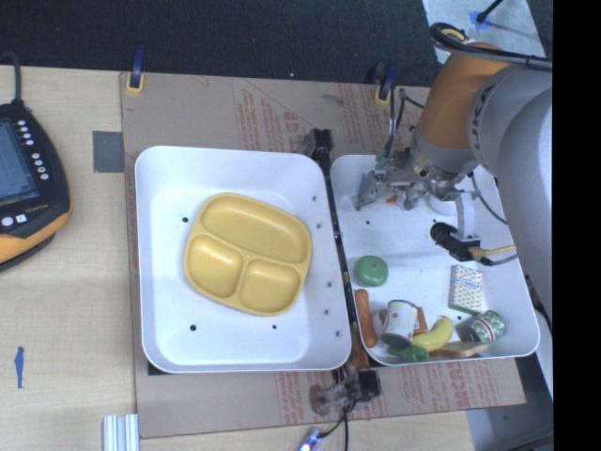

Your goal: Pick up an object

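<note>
A cup, banana and carrot crowd the right bin's near edge; a green round piece lies just beyond; the gripper hovers at the far end, fingers spread, nothing between them; the left bin holds a yellow tray.

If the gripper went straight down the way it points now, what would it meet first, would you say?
Most likely the bare floor of the right bin near its far end. The gripper hangs there, apart from the green ball and the other items nearer the camera. Depth is hard to judge from one view.
</note>
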`<state>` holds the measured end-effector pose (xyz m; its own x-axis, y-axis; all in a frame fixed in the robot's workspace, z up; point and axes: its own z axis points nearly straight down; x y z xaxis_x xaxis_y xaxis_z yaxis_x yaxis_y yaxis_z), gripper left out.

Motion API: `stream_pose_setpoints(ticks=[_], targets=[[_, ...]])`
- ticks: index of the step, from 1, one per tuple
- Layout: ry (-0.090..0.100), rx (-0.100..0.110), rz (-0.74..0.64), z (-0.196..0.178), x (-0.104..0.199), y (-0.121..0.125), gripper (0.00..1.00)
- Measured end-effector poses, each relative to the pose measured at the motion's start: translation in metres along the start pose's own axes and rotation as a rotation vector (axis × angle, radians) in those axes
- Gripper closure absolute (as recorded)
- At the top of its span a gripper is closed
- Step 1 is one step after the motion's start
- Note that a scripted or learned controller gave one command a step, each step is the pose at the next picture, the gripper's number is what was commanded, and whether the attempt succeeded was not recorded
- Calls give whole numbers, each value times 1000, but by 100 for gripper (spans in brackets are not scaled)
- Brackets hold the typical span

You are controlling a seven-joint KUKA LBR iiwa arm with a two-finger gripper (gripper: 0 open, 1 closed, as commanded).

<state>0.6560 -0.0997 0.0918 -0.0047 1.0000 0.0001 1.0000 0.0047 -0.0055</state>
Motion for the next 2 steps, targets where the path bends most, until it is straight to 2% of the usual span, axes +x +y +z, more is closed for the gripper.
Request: stream_pose_setpoints(ticks=[1,2], targets=[[0,-4,3,-45,-44,0,0],[-1,0,-1,0,-42,0,0]])
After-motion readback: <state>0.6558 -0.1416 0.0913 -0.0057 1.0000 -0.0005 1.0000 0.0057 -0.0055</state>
